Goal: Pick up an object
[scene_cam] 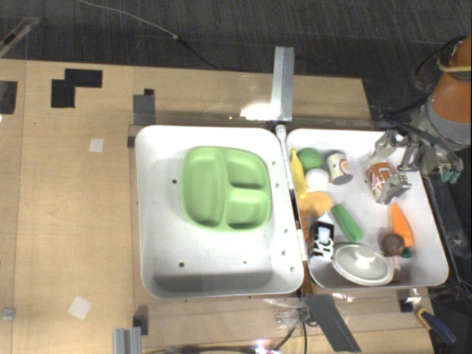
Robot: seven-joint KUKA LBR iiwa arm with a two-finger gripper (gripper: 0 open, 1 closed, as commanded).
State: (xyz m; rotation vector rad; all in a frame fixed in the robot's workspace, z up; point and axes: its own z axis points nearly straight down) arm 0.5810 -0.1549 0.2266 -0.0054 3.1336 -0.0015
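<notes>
overhead slanted view, both bins (147, 198)

A robotics lab, not a home

The wooden worktop (66, 220) carries black tape marks (74, 85) and small white tags; two shallow white bins (214, 279) sit side by side, held by metal brackets (283, 83) bolted between them; loose cables (110, 9) trail over the dark carpet (221, 13) behind; a grey arm with an orange band (451, 98) reaches in from the right; the right bin holds toy food and dishes (346, 223), the left a green divided plate (225, 186).
</notes>
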